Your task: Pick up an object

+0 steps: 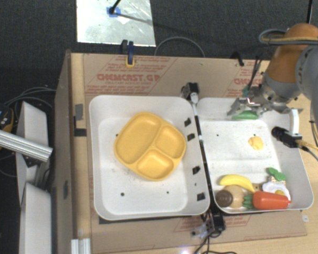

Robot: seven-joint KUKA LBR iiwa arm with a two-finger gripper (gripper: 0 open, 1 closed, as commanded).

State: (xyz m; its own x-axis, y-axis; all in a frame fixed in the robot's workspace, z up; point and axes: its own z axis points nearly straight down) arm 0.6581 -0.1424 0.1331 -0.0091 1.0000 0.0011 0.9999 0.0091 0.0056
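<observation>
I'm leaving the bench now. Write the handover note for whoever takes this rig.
Gripper: at the far rim of the right bin, over a green object; no hold can be confirmed.
Right bin: small yellow piece mid-bin; banana, brown ball, carrot and a white-and-green toy along the near edge.
Left bin: yellow divided plate.
Done: nothing lifted.
Left: pick up one object.

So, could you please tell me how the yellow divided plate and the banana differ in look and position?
The yellow divided plate is broad and flat with three compartments, and lies alone in the left bin; the banana is slim and curved, and lies crowded among other toy food at the near end of the right bin. The plate's yellow is duller and more orange, the banana's brighter. Both are yellow, and both lie apart from the gripper.
</observation>
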